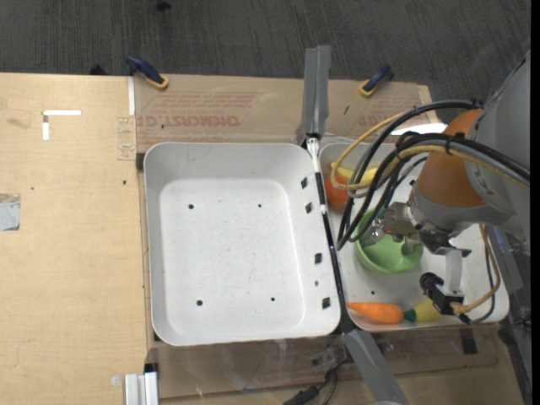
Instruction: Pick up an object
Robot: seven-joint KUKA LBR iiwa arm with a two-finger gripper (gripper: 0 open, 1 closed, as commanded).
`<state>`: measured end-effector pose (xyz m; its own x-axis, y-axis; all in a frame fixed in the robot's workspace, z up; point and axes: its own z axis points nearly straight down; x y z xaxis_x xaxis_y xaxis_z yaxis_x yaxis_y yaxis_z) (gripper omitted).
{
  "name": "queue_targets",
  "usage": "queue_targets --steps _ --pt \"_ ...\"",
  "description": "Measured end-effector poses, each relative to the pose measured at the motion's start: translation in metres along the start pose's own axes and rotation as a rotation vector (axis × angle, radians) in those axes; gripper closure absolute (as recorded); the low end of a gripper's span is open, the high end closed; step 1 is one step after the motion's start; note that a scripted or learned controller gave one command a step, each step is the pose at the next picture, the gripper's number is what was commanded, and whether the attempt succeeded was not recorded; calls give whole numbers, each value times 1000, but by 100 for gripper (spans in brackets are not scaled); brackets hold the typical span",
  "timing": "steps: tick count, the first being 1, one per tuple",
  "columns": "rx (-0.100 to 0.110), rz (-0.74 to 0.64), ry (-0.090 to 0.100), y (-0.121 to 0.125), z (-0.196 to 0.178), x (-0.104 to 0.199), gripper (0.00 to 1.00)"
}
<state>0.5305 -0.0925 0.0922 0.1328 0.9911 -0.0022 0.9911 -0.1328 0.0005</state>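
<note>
I have the gripper (403, 236) down over the green bowl (388, 254), jaws' state untellable, nothing lifted yet, carrot (375, 311) just below it.

arm (460, 180) hides much of right bin (498, 306), green bowl (384, 256) partly covered

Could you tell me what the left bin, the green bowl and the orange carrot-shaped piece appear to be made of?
The left bin looks like thin moulded white plastic: smooth, slightly glossy, with rounded corners. The green bowl, beneath the arm, seems plastic too, uniformly coloured with a soft sheen. The orange carrot-shaped piece is probably a plastic or rubber toy, evenly coloured and smooth, though its finish is too small to judge.
</note>
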Motion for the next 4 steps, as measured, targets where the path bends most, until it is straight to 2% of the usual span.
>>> queue_targets --steps 1,2,3,4 --pt "0 -106 -2 84 0 5 0" --pt "0 -344 0 -8 0 -4 0" --pt "-1 -336 -1 70 0 -1 0" --pt "58 -341 5 117 -1 1 0"
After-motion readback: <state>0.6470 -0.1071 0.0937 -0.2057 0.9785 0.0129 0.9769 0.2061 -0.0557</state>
